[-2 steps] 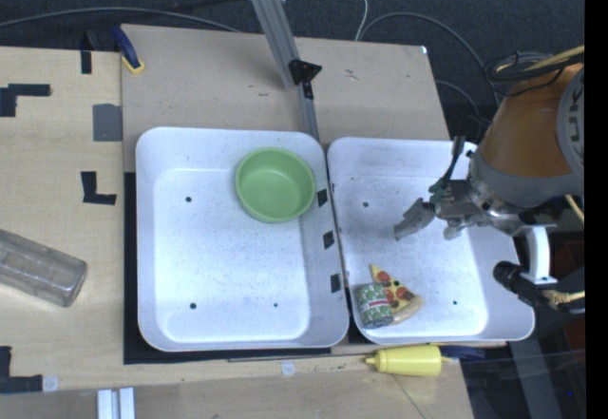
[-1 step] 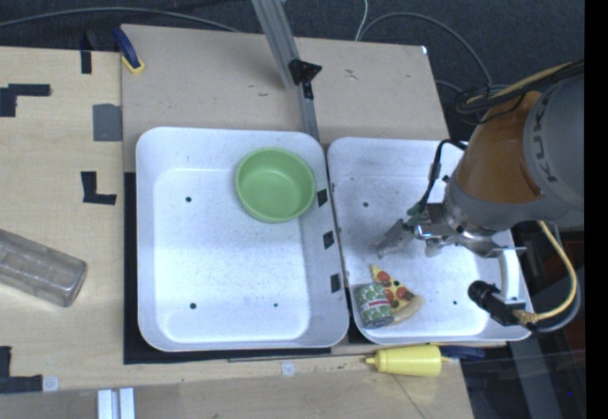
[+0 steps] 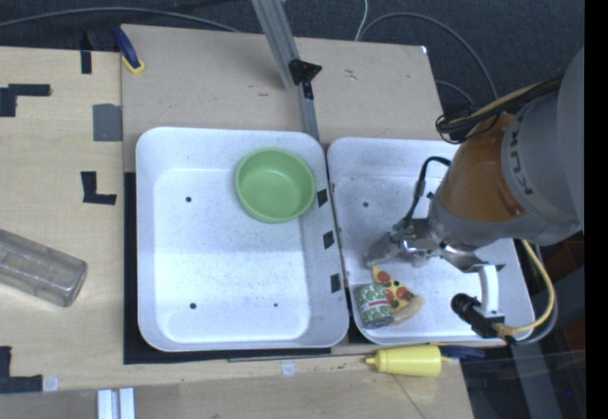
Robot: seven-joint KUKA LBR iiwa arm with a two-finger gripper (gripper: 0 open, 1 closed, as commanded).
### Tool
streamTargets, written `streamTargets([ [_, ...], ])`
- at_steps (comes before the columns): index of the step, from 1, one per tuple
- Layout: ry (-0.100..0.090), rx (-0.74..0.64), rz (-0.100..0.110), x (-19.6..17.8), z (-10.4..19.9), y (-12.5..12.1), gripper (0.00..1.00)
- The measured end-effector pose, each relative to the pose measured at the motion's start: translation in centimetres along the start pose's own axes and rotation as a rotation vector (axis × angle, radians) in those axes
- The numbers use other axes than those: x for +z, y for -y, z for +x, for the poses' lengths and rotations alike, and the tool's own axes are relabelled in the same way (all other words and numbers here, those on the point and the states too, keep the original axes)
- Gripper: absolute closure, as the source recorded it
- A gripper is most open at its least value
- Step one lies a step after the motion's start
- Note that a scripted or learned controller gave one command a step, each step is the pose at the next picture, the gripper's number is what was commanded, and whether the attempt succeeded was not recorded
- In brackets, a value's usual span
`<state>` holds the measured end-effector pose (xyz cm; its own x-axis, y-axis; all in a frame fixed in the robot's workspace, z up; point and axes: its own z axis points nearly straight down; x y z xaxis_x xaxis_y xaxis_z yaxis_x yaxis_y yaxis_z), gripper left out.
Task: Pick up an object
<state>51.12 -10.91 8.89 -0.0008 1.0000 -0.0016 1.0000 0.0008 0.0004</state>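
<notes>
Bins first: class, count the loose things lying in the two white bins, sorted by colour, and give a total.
Green: 1, the green bowl in the left bin.
Multicoloured: 1, the small printed packet in the right bin, just below the gripper.
Total: 2

a green bowl (image 3: 275,184) sits in the left bin (image 3: 171,246), upper right part. in the right bin (image 3: 366,175), the gripper (image 3: 397,249) hangs just above a colourful toy (image 3: 385,301) at lower centre-right of frame. a yellow bottle (image 3: 410,361) lies below.
</notes>
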Motion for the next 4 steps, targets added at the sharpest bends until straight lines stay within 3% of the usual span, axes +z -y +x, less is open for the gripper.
streamTargets([
  [1, -0.003, -0.002, 0.002, -1.1, 0.1, 0.0, 1.00],
  [4, 0.000, -0.001, -0.004, -17.0, -0.8, 1.9, 1.00],
])
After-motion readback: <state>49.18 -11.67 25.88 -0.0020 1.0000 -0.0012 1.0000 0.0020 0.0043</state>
